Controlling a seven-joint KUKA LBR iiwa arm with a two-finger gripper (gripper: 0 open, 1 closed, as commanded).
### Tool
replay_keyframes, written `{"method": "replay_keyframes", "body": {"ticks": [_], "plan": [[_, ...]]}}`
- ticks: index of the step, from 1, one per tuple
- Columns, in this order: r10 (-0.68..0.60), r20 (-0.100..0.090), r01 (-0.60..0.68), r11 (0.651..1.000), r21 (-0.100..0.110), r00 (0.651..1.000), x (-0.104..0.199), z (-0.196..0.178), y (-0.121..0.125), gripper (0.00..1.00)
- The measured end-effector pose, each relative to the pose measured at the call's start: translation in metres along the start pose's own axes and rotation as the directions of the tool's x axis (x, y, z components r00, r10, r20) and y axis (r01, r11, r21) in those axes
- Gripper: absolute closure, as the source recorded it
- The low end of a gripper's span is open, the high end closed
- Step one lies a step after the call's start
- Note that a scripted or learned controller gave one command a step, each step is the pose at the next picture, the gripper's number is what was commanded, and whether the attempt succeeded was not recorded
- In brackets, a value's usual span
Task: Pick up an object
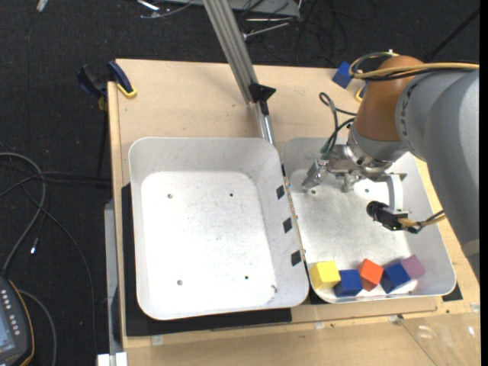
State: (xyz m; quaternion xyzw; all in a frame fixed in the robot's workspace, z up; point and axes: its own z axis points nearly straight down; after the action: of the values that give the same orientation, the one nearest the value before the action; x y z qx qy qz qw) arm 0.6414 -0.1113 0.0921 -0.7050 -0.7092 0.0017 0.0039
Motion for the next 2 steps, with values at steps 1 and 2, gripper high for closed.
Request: {"method": "replay_keyframes", "body": {"ticks": [1, 2], "plan": [[0.012, 0.005, -0.012, 1.000, -0.007, 1.000, -0.054, -0.023, -0.024, 0.00], [-0.002, 0.002, 0.002, 1.000, -0.013, 1.000, -0.007, -0.003, 0.028, 0.00]]}}
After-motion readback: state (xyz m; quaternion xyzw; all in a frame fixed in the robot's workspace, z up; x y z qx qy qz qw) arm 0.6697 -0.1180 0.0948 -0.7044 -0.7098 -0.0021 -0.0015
